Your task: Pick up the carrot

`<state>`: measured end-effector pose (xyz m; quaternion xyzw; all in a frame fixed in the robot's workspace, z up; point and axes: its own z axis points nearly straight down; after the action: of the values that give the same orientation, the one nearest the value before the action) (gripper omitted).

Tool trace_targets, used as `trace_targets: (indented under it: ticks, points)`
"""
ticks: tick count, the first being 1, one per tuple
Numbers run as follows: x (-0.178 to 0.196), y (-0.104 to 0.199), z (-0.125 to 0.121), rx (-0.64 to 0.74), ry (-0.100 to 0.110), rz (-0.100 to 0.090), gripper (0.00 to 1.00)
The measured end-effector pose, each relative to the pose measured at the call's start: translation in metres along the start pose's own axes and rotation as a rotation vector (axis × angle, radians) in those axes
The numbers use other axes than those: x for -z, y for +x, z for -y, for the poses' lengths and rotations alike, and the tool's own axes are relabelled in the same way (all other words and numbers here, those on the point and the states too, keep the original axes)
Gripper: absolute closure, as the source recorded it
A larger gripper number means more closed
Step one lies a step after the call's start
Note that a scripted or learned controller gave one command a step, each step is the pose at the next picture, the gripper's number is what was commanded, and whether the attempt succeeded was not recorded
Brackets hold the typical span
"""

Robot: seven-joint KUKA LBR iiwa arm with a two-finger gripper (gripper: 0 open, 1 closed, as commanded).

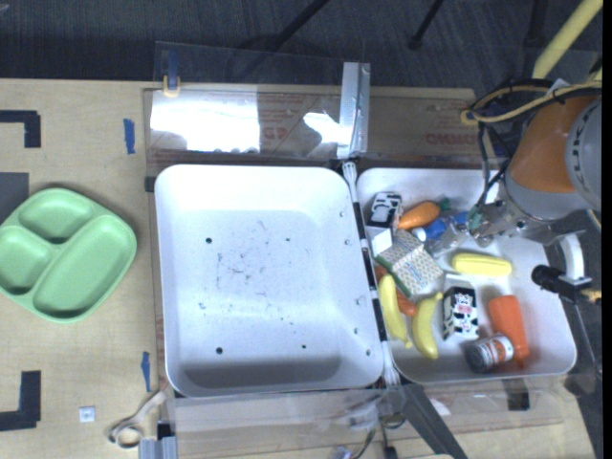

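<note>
The carrot [418, 215], short and orange, lies near the back of the right bin [559, 357], beside a black-and-white item [385, 207] and a blue object [440, 229]. My gripper [486, 222] hangs low over the back of that bin, to the right of the carrot with a small gap between them. The grey arm with its orange band [543, 156] rises behind it. Nothing is visibly held.
The right bin also holds two bananas [426, 326], a yellow piece [481, 265], a green checkered pad [413, 268], a cow-patterned carton [461, 314] and an orange bottle [505, 331]. The left bin [258, 275] adjoins it. A green divided plate [62, 253] sits far left.
</note>
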<state>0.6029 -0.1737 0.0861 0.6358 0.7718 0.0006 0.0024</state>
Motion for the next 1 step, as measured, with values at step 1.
trace_targets:
  ticks: [1]
  points:
    - [0.0303,0.0081,-0.0504,-0.337,0.012,-0.001,0.0]
